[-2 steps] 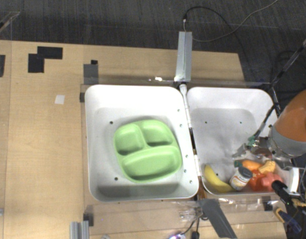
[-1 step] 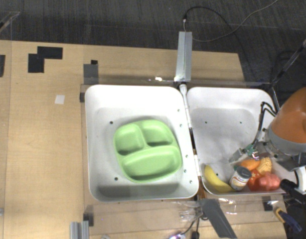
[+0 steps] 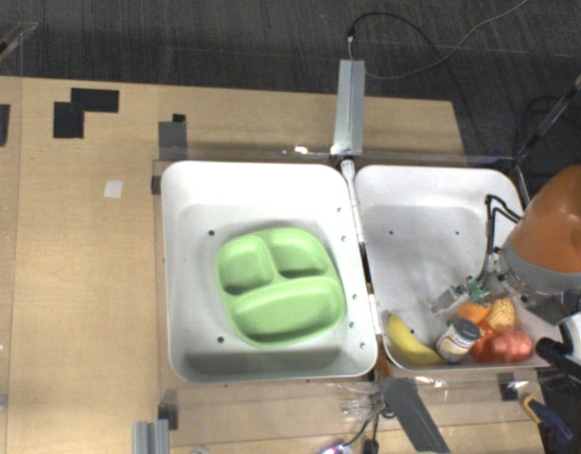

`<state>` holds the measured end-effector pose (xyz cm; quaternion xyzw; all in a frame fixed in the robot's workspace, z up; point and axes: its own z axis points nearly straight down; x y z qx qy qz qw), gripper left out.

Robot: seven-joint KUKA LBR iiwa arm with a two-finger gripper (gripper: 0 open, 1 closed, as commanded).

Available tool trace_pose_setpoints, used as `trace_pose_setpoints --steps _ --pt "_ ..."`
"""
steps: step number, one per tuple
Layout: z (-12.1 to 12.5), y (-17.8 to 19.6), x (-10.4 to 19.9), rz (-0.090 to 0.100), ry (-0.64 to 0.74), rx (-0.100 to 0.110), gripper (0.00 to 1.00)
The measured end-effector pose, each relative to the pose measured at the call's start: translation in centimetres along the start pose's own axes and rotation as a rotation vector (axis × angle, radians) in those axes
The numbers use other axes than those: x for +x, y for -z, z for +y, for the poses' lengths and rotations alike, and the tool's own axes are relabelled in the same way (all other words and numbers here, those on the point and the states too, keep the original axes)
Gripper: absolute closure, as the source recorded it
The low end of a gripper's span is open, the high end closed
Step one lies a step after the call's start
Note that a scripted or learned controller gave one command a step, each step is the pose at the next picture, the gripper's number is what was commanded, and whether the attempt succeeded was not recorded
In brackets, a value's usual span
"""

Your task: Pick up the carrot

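The carrot (image 3: pixel 473 314) is a small orange piece in the front right corner of the right bin (image 3: pixel 413 216), packed among other food. My gripper (image 3: pixel 466 296) hangs low over the bin, right above the carrot's far-left end and seemingly touching the pile. The arm's orange band (image 3: pixel 560 218) rises behind it at the right edge and hides part of the bin's right side. I cannot see anything lifted clear of the bin floor.
Beside the carrot lie a yellow banana (image 3: pixel 409 340), a small jar with a dark lid (image 3: pixel 457 340), a red fruit (image 3: pixel 504 347) and a yellowish item (image 3: pixel 501 312). The left bin (image 3: pixel 191 253) holds a green divided plate (image 3: pixel 279 284). A metal post (image 3: pixel 348 112) stands behind the bins.
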<state>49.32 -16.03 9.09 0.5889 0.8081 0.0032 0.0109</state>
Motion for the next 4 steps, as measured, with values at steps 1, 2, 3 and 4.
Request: trace_pose_setpoints --steps 1,2,3,4 --pt "-0.1 0.0 -0.1 0.005 -0.053 0.002 0.00" --pt "0.1 0.0 0.1 0.001 0.076 0.000 0.00" --pt "0.3 1.1 0.2 0.004 0.082 -0.004 1.00" --pt "0.3 1.1 0.2 0.004 0.081 -0.004 0.00"
